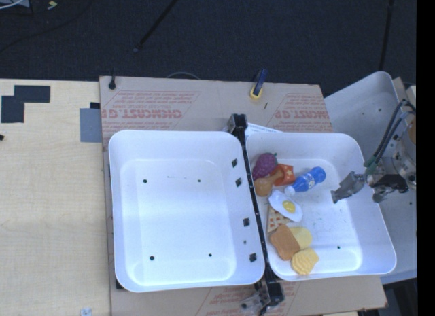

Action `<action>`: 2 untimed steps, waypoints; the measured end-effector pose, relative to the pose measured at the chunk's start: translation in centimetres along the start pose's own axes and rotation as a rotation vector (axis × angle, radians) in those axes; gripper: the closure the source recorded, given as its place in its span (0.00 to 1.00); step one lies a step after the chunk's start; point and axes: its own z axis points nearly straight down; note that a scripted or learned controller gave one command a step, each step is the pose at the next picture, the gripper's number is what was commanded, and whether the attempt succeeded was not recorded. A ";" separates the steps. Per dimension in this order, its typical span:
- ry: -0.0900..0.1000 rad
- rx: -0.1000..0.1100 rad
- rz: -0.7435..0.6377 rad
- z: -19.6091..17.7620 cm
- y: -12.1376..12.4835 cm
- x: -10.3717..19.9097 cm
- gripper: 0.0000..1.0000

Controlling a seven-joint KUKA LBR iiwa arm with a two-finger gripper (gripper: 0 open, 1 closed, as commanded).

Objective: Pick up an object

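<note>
My gripper [342, 191] hangs over the right bin [367, 253]; I cannot tell its state. The blue bottle [307, 180] lies just left, long axis pointing toward it.

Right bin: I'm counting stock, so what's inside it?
The right bin holds a purple fruit, blue bottle, fried egg, brown slab and ridged yellow piece. Pieces beneath them are partly covered.
</note>
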 end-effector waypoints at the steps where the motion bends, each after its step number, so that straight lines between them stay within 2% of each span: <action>1: 0.005 0.008 -0.007 16.7 9.3 5.8 0.00; 2: 0.002 -0.009 0.002 19.6 8.3 1.9 0.00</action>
